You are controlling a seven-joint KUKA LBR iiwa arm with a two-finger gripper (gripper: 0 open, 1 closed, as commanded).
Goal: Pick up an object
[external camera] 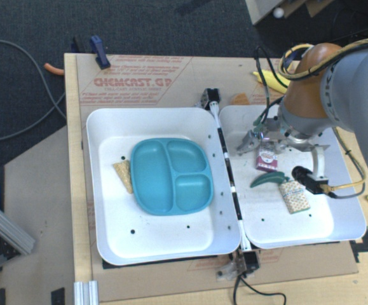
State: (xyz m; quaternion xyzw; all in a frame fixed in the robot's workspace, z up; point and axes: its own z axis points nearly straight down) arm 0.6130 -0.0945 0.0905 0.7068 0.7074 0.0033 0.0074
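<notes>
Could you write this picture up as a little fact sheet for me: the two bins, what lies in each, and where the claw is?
left bin: holds a teal divided plate and a tan square piece, partly under the plate's left edge
right bin: holds a maroon packet, a green curved item and a speckled pad
claw: over the right bin's far left part, close to the maroon packet
holding anything: cannot tell

Blue clamp (at bench edge)
</notes>
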